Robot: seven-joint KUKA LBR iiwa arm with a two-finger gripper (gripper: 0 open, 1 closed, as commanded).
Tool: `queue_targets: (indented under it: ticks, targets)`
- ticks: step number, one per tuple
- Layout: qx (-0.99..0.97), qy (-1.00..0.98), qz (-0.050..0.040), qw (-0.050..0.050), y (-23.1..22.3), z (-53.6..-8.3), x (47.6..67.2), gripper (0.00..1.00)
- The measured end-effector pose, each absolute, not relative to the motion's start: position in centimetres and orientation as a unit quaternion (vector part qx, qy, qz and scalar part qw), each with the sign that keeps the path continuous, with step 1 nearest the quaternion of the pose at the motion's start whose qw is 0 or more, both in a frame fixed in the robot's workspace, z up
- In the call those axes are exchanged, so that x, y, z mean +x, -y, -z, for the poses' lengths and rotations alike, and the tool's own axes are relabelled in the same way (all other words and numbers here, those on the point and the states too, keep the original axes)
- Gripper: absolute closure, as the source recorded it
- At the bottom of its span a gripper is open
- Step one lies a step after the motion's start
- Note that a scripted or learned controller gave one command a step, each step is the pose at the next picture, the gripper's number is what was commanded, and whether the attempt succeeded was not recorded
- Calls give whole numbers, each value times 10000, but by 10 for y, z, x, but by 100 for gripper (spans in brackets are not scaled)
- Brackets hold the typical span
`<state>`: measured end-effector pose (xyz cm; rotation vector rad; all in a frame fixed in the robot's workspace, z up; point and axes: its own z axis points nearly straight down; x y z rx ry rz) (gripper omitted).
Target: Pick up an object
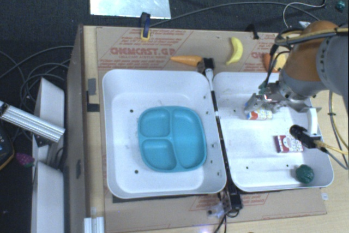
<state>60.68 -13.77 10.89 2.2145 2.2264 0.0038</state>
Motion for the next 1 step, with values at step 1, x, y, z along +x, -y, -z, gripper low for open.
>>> queue_targets:
  ticks: [1]
  targets:
    - [7054, -7088, -18, 12, 66, -186, 619, 100]
